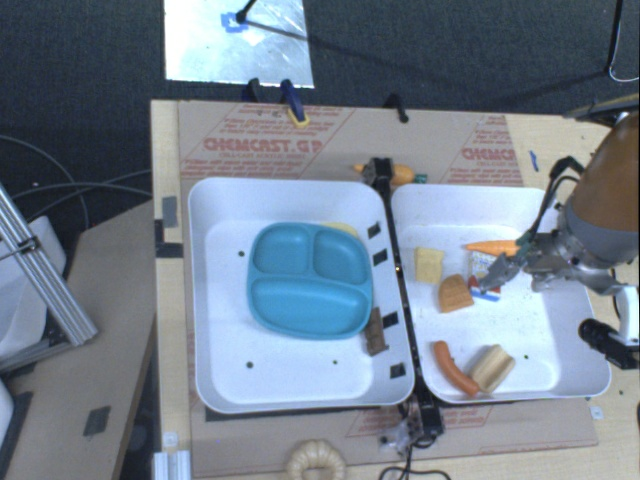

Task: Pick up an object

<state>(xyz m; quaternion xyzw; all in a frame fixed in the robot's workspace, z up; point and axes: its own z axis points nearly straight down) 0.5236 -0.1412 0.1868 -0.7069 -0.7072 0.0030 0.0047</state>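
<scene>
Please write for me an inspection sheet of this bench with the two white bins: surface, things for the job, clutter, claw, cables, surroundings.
Surface: two shallow white plastic bins, left bin and right bin, on a brown printed cardboard sheet.
Job's things: in the right bin, a pale yellow block, a brown bread-like piece, an orange carrot-shaped toy, an orange sausage-shaped toy, a beige cylinder.
Clutter: a blue divided plastic plate and a small dark brown piece in the left bin.
Claw: claw low in the right bin, beside the bread-like piece; grip unclear.
Cables: black cables on the floor at left.
Surroundings: dark carpet, shiny metal sheet behind the bench.
</scene>
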